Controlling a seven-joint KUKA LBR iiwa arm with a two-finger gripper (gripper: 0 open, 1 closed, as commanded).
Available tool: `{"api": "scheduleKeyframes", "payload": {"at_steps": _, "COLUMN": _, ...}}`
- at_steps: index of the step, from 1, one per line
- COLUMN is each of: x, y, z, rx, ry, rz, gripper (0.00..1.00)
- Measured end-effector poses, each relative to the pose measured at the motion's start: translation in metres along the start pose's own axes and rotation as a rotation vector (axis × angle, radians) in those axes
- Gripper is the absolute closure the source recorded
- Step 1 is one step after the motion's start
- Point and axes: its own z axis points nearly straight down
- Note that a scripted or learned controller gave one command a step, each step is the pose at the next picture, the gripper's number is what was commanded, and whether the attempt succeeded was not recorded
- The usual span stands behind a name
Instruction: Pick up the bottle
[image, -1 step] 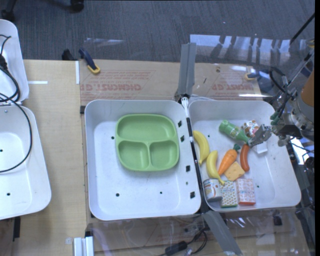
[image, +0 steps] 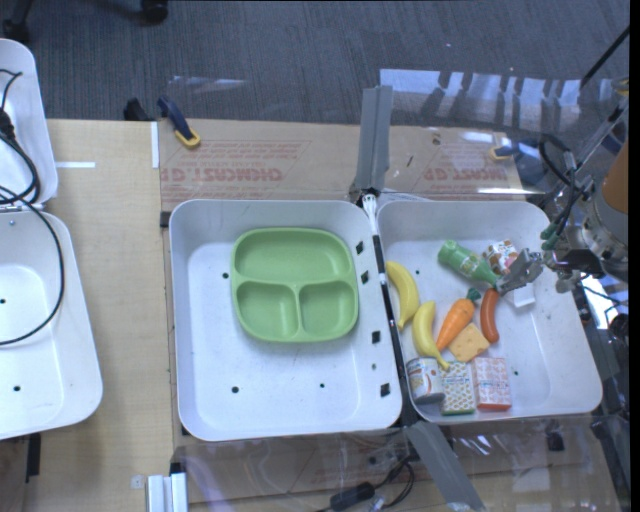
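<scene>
Worktop (image: 100, 150) is light wood, sitting on grey carpet. A flat cardboard sheet (image: 250, 160) lies behind the bins, and a small blue and yellow tool (image: 178, 122) sits near its back left corner. White moulded trays (image: 40, 330) with a black cable (image: 30, 200) looped over them stand at the far left.

Left bin (image: 200, 380): holds one green sectioned plate (image: 296, 284), lying flat, roughly centred.

Right bin (image: 560, 370): cluttered.
- green bottle (image: 462, 260) lies on its side toward the back, just left of the gripper, apart from it
- two bananas (image: 404, 290) lie along the left wall, one behind the other
- carrot (image: 454, 320) and a red sausage (image: 489, 315) are mid-bin, with a yellow wedge (image: 470, 343) touching the carrot's lower end
- tin can (image: 424, 380) sits at the front left, with a green carton (image: 459, 388) and a pink carton (image: 492, 384) beside it

Gripper (image: 520, 272) sits low over the right bin's back right area, near a small printed packet (image: 500, 254). Fingers look slightly parted with nothing between them, though the view is cluttered there so it's not certain. The arm (image: 600, 230) comes in from the right.
</scene>
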Motion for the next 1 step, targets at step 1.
{"api": "scheduleKeyframes", "payload": {"at_steps": 1, "x": 0.0358, "y": 0.0560, "z": 0.0630, "rx": -0.001, "ry": -0.001, "rz": -0.027, "gripper": 0.00}}
